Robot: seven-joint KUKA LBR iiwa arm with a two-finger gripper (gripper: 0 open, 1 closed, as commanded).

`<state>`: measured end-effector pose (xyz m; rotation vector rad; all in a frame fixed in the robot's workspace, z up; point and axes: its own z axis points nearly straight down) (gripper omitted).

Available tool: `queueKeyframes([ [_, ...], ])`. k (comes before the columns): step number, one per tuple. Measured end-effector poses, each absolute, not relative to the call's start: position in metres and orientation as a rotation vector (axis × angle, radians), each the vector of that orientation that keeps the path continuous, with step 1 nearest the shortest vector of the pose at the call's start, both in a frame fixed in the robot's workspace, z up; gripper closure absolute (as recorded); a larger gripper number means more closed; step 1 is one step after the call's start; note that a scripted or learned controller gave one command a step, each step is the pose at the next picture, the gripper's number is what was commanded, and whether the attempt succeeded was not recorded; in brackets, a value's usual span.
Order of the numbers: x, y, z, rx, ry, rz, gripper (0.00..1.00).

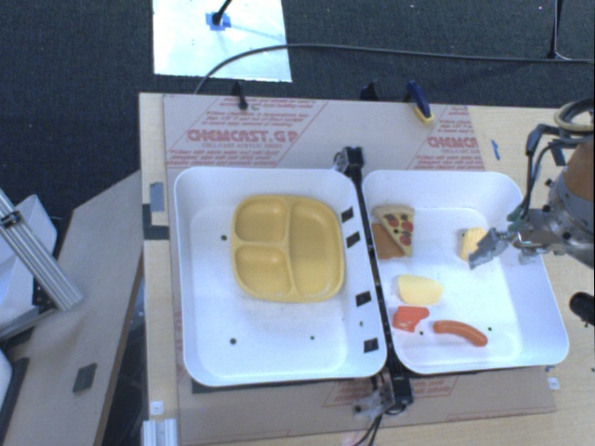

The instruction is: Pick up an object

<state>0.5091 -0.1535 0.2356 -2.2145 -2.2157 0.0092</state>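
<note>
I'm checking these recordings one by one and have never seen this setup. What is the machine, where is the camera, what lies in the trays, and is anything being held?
This is one robot arm with a two-finger gripper, reaching in from the right. The single camera is fixed above the bench and looks down at a slant.

On the bench are two shallow white bins side by side. The left bin holds a yellow divided plate. The right bin holds toy food: a pizza slice, a yellow wedge, a pale yellow piece, a red piece and a sausage.

The gripper sits low in the right bin, right beside the yellow wedge. Whether it holds the wedge is not clear from this view.
</note>
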Motion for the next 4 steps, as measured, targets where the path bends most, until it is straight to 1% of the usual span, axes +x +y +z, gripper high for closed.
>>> queueKeyframes([
  [1, 0.512, -0.153, 0.242, -2.218, -2.227, -0.001, 0.00],
  [4, 0.510, -0.156, 0.116, -2.219, -2.222, 0.000, 0.00],
])
